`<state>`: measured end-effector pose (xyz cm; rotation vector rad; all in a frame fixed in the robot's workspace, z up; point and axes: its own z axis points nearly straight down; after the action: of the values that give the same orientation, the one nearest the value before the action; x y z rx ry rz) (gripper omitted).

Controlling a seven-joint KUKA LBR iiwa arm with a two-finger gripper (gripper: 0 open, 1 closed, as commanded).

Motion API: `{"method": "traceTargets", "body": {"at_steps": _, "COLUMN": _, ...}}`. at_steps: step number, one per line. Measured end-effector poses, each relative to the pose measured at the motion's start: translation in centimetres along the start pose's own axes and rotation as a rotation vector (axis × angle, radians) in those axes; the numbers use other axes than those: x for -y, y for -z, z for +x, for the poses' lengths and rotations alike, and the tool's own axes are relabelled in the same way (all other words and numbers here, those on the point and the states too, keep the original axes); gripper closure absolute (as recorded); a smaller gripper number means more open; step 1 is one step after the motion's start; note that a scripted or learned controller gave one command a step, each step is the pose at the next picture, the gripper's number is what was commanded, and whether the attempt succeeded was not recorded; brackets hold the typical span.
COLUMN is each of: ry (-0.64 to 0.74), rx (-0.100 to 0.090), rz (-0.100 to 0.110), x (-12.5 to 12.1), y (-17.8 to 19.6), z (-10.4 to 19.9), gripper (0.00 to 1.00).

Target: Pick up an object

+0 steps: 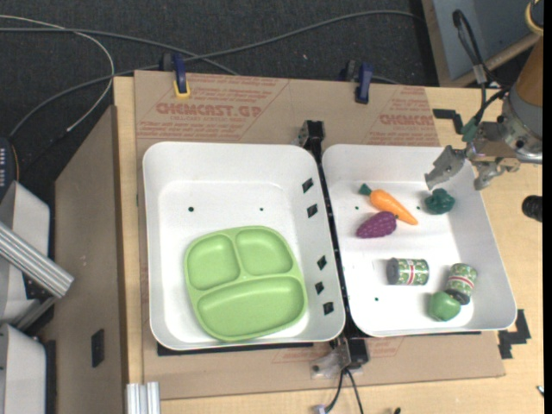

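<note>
Pincer [467, 170] hangs over the right bin's [496, 270] far right corner, its two fingers spread apart with nothing between them. Just below it a dark green toy [440, 201] lies on the bin floor. To the left lie a carrot [391, 203] and a purple grape bunch [377, 225], touching. Nearer the front sit a can [407, 272], a second can [461, 279] and a green pepper [444, 305]. A green divided plate [246, 280] rests in the left bin [164, 175]
</note>
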<state>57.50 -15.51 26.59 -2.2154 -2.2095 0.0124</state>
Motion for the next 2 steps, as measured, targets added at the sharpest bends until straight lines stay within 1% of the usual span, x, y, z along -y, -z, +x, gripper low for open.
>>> {"method": "traceTargets", "body": {"at_steps": 1, "ry": 0.003, "rx": 0.003, "rz": -0.013, "x": -0.2, "y": 0.8, "z": 0.1, "gripper": 0.0}}
{"method": "traceTargets", "body": {"at_steps": 2, "ry": 0.003, "rx": 0.001, "rz": -0.007, "x": -0.2, "y": -5.5, "z": 0.5, "gripper": 0.0}}
